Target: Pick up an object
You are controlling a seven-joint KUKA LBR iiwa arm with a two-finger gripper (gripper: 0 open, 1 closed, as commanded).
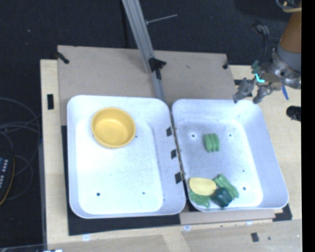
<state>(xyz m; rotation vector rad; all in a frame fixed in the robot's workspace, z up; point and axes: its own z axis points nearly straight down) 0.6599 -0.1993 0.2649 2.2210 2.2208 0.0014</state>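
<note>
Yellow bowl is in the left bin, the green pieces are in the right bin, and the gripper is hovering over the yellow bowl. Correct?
Not quite. In the camera view the gripper is at the right bin's far right corner, not over the yellow bowl. The bowl is in the left bin; the green pieces are in the right.

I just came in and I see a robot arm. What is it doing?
The arm's gripper hangs over the far right corner of the right bin, with its fingers open and nothing in them. It is meant to pick something up. In that bin lie a green toy and a pile of toys at the near edge. A yellow bowl sits in the left bin.
</note>
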